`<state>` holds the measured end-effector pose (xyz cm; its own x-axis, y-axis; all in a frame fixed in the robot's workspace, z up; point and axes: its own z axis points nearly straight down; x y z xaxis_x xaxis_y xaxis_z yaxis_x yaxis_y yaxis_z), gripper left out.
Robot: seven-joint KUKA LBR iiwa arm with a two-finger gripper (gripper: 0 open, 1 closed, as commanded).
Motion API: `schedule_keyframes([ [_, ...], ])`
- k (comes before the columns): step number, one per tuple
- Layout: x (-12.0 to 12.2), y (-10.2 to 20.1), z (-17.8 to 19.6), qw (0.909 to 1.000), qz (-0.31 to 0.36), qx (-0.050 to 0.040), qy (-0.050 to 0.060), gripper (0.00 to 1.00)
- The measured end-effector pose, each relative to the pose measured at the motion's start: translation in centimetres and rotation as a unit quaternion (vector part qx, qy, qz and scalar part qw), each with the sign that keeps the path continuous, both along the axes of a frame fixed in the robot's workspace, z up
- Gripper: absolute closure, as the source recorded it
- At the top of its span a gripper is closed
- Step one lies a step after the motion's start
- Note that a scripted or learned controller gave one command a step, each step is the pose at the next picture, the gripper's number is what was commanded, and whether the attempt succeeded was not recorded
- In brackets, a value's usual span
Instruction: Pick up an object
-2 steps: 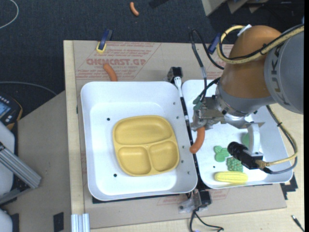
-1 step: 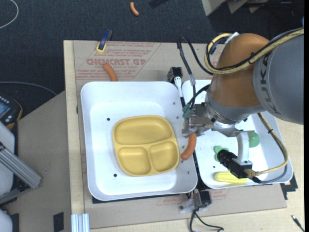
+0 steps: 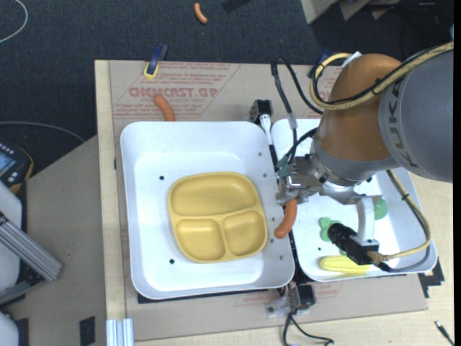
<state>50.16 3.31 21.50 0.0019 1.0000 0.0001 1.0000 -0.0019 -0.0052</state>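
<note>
End effector (image 3: 292,192) hangs at the seam between the two bins, at the left bin's (image 3: 137,193) three o'clock; whether it grips the orange sausage (image 3: 285,220) just below, I cannot tell. That sausage looks light, soft, probably slick, best pinched mid-length. Its long axis runs from one to seven o'clock.

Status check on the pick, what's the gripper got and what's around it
Gripper above the seam between the bins, orange sausage hanging from its fingers. Yellow divided plate in left bin. Corn cob in right bin.
</note>
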Motion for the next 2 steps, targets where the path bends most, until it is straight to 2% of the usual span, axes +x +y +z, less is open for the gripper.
schedule_keyframes([
  [1,0.1,1.0,0.1,1.0000,0.001,0.0002,-0.002,1.00],
  [2,-1.3,0.2,1.3,1.0000,0.001,0.0005,-0.001,1.00],
])
